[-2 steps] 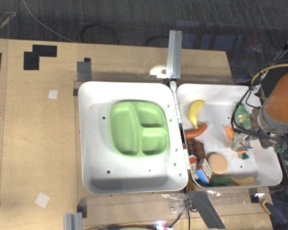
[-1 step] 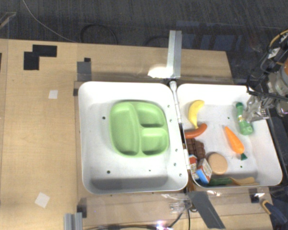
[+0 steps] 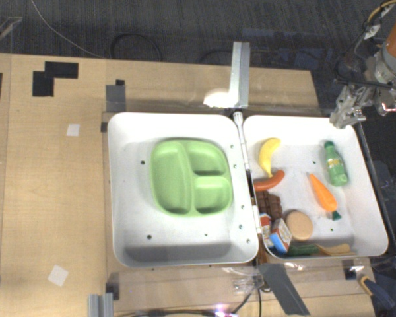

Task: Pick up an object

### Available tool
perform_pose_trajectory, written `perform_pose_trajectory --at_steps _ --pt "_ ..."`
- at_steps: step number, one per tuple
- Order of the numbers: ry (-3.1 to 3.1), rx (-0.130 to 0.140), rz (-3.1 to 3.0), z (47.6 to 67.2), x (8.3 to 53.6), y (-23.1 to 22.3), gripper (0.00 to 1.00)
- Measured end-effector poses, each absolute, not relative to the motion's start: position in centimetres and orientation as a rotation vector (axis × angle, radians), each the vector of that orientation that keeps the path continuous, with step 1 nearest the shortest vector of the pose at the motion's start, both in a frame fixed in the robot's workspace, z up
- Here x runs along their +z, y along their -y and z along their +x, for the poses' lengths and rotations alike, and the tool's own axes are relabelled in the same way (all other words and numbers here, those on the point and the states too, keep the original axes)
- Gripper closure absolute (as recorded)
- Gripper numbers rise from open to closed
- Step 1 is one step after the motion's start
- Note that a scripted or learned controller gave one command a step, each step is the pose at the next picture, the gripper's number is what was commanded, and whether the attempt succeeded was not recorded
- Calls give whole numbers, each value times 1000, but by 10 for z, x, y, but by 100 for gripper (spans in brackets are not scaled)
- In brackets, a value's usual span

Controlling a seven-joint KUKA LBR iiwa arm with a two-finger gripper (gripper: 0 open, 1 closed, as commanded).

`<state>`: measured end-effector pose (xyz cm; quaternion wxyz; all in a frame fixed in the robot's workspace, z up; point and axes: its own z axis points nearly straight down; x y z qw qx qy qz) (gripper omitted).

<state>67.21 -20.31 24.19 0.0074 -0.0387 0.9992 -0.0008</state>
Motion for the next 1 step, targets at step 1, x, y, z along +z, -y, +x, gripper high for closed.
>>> perform_pose_trajectory --at_steps 1 --pt "-3126 -2 -118 672 241 204 0"
